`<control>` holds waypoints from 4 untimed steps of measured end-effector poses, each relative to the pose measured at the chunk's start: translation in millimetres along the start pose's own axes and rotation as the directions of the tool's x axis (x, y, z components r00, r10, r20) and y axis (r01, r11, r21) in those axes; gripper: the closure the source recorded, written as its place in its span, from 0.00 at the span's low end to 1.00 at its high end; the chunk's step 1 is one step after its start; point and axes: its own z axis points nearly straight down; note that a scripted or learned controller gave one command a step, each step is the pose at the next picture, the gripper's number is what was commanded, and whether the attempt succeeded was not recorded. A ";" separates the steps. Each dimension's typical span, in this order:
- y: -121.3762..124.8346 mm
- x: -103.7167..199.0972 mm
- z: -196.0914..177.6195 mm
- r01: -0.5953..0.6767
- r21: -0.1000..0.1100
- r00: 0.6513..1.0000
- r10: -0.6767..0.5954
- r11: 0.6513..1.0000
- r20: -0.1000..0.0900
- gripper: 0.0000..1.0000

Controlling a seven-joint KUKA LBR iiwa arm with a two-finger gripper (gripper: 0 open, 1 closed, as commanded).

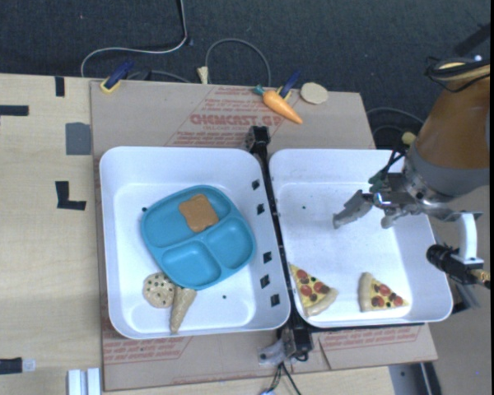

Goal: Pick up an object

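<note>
Grey gripper (pixel 356 211) hovers at centre right over the right bin (pixel 412 307), fingers apart and holding nothing. Approach step, I judge. Two pizza slices (pixel 313 290) (pixel 381 294) lie at lower right; next it must travel down-frame over one and descend.

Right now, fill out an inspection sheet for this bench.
Surface: two shallow white bins, left bin and right bin, on brown cardboard.
Job's things: two toy pizza slices near the right bin's front edge; blue divided plastic tray carrying a brown toast piece in the left bin, with a speckled cookie and a beige cone in front of it.
Clutter: orange toy carrot and a tan disc behind the bins.
Hand: over the right bin, grip state unclear.
Cables: white cable on the dark floor.
Surroundings: light wooden benchtop.
</note>
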 end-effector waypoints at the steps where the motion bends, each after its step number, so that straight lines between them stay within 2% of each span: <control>1: 28.2 -13.6 156.7 -0.002 -0.008 1.000 0.002 1.000 0.005 0.00; 2: 29.3 -14.6 138.6 -0.001 -0.009 1.000 0.001 1.000 0.005 1.00; 3: 58.7 71.1 46.3 0.009 -0.010 1.000 -0.009 1.000 -0.001 1.00; 4: 58.5 147.5 15.9 0.009 -0.004 1.000 -0.009 1.000 -0.003 1.00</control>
